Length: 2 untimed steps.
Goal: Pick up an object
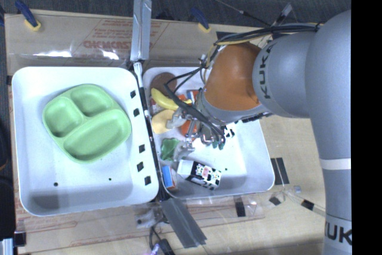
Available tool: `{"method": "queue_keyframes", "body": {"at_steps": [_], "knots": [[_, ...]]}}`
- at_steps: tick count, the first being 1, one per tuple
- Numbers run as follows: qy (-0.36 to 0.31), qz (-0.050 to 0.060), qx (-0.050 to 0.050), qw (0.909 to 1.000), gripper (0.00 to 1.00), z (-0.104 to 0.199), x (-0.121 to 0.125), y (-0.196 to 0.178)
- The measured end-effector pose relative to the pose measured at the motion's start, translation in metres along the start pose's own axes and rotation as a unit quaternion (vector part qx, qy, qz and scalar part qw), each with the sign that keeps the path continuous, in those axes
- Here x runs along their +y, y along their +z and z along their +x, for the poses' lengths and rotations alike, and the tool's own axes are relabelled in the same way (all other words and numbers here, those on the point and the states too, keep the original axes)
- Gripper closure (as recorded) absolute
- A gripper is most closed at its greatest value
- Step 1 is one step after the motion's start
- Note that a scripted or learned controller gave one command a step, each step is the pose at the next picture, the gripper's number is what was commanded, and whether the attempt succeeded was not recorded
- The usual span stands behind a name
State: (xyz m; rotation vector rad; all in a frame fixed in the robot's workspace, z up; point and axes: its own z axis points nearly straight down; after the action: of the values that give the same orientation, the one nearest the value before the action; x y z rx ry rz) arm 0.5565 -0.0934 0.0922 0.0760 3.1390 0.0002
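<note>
Two shallow white plastic bins sit side by side on the tabletop (298,146). The left bin (30,128) carries one pale green divided plate (87,121) with three compartments, lying flat toward its upper half. The right bin (253,158) carries a small jumble pressed against its left wall: one yellow banana (162,100), one brown rounded item (163,79) just above it near the top corner, one pale yellow lump (159,123) below the banana, one crumpled green piece (169,147), one small blue item (167,176) near the bottom wall, and one black-and-white patterned box (206,174) lying flat near the bottom. An orange-red scrap (190,126) shows just under the wrist.

The one grey arm (310,68) reaches in from the right, its orange band (234,77) hanging over the right bin's upper middle, black cables looping over it. The claw (206,137) points down into the pile, between the green piece and the patterned box; how far apart its tips stand cannot be told, and nothing can be seen gripped between them.
</note>
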Motion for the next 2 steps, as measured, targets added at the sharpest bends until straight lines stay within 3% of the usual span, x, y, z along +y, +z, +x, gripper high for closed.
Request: {"method": "queue_keyframes", "body": {"at_steps": [1, 2], "knots": [[0.057, 0.000, 0.002, 0.9984, 0.00, 0.0128, -0.0019, 0.0006], [0.106, 0.000, 0.000, 0.9943, 0.00, 0.0050, 0.0004, -0.0002]]}}
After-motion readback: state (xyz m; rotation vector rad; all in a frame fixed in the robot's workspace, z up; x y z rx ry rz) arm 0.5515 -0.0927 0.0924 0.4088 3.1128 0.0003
